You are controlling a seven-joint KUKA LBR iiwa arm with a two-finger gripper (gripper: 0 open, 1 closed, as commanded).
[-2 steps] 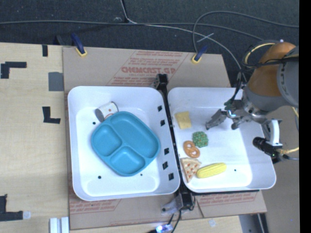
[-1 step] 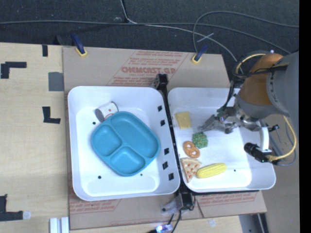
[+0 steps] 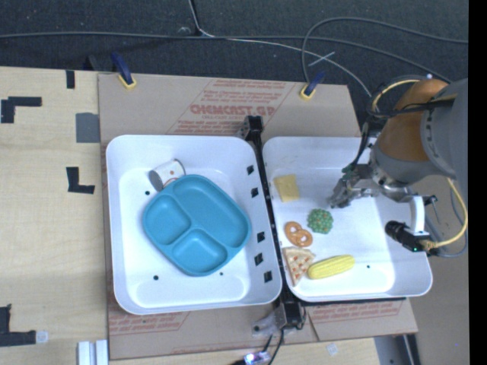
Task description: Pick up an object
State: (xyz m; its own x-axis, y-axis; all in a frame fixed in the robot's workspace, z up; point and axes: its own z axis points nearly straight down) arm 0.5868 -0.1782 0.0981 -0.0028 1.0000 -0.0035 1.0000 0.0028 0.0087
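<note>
The right bin (image 3: 380, 280) holds a pale yellow cheese slice (image 3: 287, 188), a green broccoli floret (image 3: 320, 221), a pretzel (image 3: 298, 235), a pizza slice (image 3: 298, 264) and a yellow corn cob (image 3: 330, 266). My gripper (image 3: 342, 195) hangs low over that bin's middle, just up and to the right of the broccoli and apart from it. I see nothing between its fingers. The grey arm with its orange band (image 3: 411, 128) reaches in from the right.
The left bin (image 3: 122, 204) holds a blue divided tray (image 3: 195, 223) and a small white cup (image 3: 165, 175) lying at its upper left. A black divider (image 3: 262, 204) runs between the bins. Cables cross the dark cloth at the back.
</note>
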